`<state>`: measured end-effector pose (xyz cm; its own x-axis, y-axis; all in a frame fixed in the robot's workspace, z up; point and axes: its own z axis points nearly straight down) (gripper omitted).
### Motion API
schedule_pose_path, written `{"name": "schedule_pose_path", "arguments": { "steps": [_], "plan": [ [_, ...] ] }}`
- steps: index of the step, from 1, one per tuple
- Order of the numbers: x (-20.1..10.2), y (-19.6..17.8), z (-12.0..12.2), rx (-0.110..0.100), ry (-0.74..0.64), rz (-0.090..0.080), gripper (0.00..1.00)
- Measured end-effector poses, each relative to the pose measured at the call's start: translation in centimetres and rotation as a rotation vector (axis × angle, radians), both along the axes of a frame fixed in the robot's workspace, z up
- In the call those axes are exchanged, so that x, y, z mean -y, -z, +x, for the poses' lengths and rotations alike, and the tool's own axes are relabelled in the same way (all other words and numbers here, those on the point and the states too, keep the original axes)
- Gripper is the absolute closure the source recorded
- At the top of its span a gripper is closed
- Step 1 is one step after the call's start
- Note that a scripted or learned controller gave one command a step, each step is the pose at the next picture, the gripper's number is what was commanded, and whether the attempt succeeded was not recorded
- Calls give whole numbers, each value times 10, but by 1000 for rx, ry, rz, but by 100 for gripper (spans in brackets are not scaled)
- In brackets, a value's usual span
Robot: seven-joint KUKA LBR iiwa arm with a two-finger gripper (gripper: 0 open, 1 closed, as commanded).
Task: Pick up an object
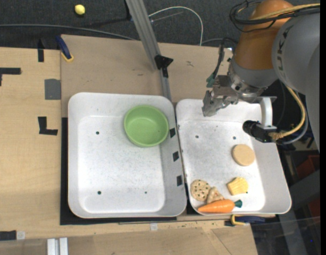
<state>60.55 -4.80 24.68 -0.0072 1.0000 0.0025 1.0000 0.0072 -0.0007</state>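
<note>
White plastic makes up both shallow bins on the wooden surface (24, 142). The left bin (88, 195) carries a green bowl (146, 125) in its upper right part, close to the wall it shares with its neighbour. The right bin (205, 147) holds four small food toys: a round tan biscuit-like disc (243, 155) towards its right side, a yellow wedge that looks like cheese (237, 185) below that, a speckled cookie (199, 189) near the lower left corner, and an orange carrot (218, 206) with a green tip lying along the lower wall, touching or just beside the cookie.

The grey arm (301, 31) with its orange band reaches in from the right, and its hand (210, 108) hangs over the upper left corner of the right bin, well apart from every toy. I cannot tell whether it is open or closed; nothing is seen gripped in it.

A small yellow ball (80, 9) lies on the dark floor at the upper left.
</note>
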Motion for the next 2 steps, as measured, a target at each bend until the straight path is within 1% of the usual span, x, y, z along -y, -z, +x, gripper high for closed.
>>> {"name": "schedule_pose_path", "arguments": {
  "steps": [1,2],
  "plan": [
    [-57,-5,-10,-1,-1,0,100],
    [-106,13,-22,-4,1,-1,100]
  ]
}}
